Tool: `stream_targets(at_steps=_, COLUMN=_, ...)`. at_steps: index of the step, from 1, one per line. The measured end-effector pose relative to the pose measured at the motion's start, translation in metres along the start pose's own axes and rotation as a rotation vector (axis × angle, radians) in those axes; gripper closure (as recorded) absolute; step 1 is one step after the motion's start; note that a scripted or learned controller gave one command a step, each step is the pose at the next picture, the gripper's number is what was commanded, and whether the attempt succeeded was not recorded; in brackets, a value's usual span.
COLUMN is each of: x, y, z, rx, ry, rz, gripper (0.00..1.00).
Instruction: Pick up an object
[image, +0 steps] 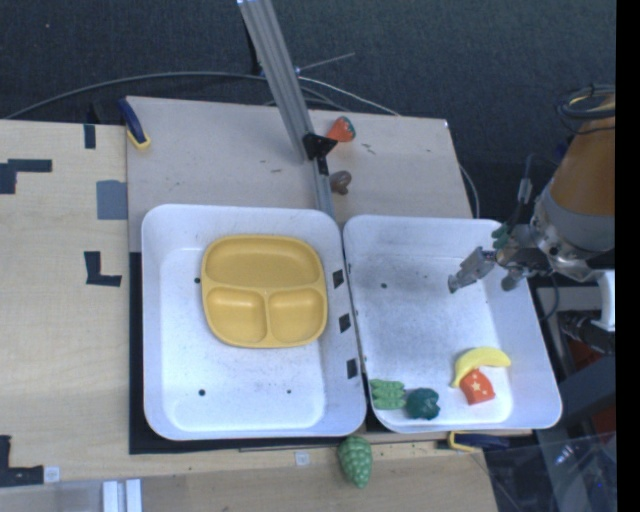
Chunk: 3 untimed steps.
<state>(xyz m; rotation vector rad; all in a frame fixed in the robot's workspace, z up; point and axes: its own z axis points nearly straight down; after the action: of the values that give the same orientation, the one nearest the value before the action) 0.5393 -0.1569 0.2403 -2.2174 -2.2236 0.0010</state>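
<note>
My gripper (487, 277) hovers over the upper right part of the right bin (420, 300), its two grey fingers spread open with nothing between them. Well below it, in the bin's near right corner, lie a yellow banana (482, 359) and a red toy (479, 388) touching each other. A light green toy (387, 393) and a darker green toy (422, 403) sit side by side at the bin's near edge, left of the red toy.
A yellow divided plate (265, 290) rests in the left bin (170, 330). A green bumpy toy (355, 459) lies on the bench in front of the bins. Behind them stand a slanted metal pole (285, 85), an orange-red piece (342, 128) and a brown piece (340, 182).
</note>
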Motion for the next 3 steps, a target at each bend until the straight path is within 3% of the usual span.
stream_targets(at_steps=1, x=0.0, y=0.0, z=0.0, rx=0.0, ry=0.0, rz=0.0, gripper=0.0)
stream_targets(at_steps=3, x=-0.007, y=-0.008, z=0.118, rx=0.007, ry=0.0, rz=0.002, gripper=0.0)
